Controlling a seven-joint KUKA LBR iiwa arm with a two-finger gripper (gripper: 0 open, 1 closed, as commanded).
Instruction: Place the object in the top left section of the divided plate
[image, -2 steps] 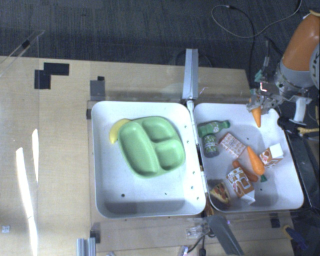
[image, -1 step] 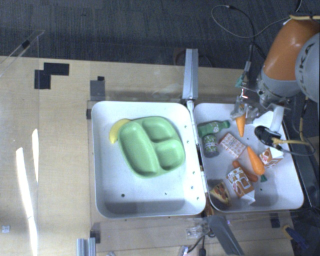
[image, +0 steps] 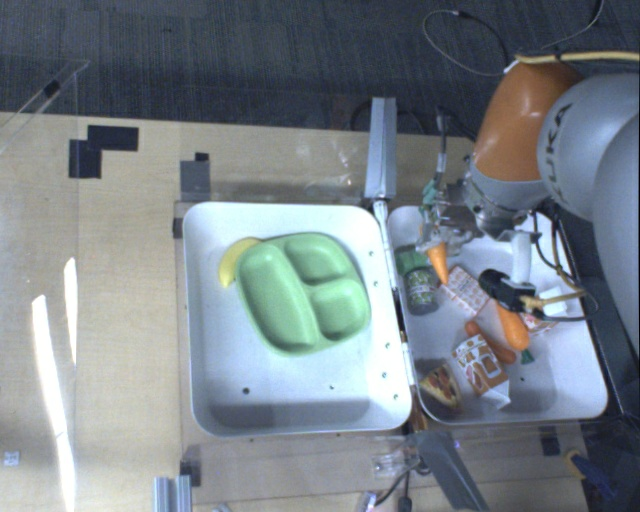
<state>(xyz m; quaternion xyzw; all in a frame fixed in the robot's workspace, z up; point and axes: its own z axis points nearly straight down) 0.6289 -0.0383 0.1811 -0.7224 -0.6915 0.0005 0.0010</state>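
- The gripper (image: 437, 232) hangs over the right white plastic bin (image: 590, 395), and a small orange carrot-shaped toy (image: 438, 262) seems pinched at its fingertips, though the view is cramped.
- The toy looks light, stiff and smooth; grip its thicker middle.
- The glossy green moulded divided plate (image: 300, 290) lies in the left white bin (image: 210, 390), over a yellow banana-like piece (image: 232, 262).

There are two white bins (image: 200, 400) side by side. The left one has one green plate (image: 300, 290) and one banana (image: 232, 262). The right one has two carrots (image: 438, 262), one green can (image: 418, 282) and a few snack packs (image: 480, 365).
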